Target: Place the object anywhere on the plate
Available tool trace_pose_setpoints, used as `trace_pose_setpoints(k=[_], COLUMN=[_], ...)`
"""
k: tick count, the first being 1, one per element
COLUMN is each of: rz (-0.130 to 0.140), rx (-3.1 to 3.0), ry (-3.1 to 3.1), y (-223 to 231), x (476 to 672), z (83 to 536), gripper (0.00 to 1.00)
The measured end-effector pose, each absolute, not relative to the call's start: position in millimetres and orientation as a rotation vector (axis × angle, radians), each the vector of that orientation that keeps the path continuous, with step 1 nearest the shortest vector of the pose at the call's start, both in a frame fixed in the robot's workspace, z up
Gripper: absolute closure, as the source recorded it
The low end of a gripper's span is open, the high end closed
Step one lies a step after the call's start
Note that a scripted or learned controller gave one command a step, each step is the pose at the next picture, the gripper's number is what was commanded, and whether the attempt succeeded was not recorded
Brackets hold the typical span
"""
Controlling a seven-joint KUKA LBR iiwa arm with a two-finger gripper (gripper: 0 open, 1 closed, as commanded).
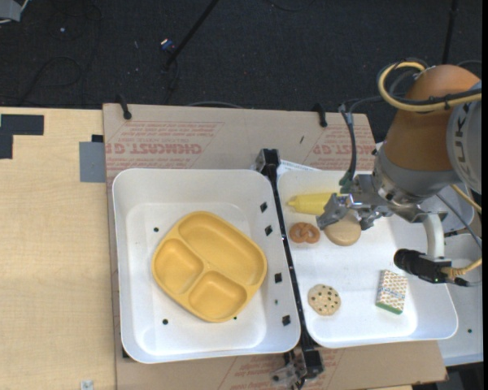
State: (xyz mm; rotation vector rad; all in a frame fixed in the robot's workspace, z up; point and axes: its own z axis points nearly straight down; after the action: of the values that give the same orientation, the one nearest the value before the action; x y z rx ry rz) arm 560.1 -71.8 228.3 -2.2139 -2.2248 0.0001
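Gripper [339, 212] low over the right bin [427, 319], fingers' spread unclear.
Smooth tan rounded object [343, 234] lies right of centre, just under it; glossy yellow three-compartment plate [209, 265] sits in the left bin [138, 201].

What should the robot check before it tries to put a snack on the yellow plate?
1. Yellow plate sits flat in the left bin: ok.
2. Plate compartments free of food: ok.
3. Gripper over the right bin, near the tan round food and banana: ok.
4. Something held between the fingers: cannot tell.
5. Pretzel, cookie and box apart from the gripper: ok.
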Motion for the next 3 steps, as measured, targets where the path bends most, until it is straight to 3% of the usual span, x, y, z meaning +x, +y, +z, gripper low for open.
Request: trace_pose_setpoints(k=[3], rz=[0.004], rx=[-2.213], ry=[-2.224], y=[85.1], x=[559.4], z=[212.0], gripper=[1.00])
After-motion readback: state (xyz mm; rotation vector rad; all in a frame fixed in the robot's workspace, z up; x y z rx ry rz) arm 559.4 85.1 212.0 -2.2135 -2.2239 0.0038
